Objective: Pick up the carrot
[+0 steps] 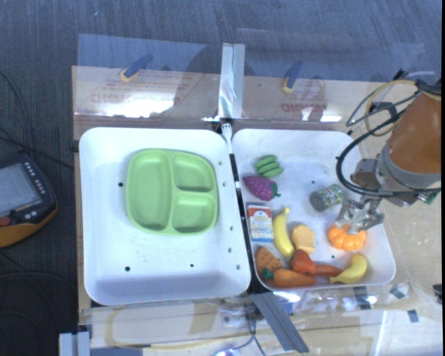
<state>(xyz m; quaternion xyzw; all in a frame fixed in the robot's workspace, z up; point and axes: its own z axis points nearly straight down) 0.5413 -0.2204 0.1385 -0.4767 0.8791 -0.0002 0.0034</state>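
The orange carrot (pixel 291 278) lies along the front wall of the right bin (pixel 311 145), pressed among other toy foods. A redder, tapered piece (pixel 314 265) lies just behind it, touching it. My gripper (pixel 360 218) hangs at the right side of the same bin, directly over a small orange pumpkin (pixel 346 237). It is well to the right of and behind the carrot. Nothing shows between its tips.
The right bin also holds a green pickle (pixel 268 165), purple grapes (pixel 260 188), a tin can (pixel 326 197), a small carton (pixel 260 223), two bananas (pixel 282 233) (pixel 353 269) and corn (pixel 303 237). A green divided plate (pixel 172 191) sits in the left bin (pixel 104 273).
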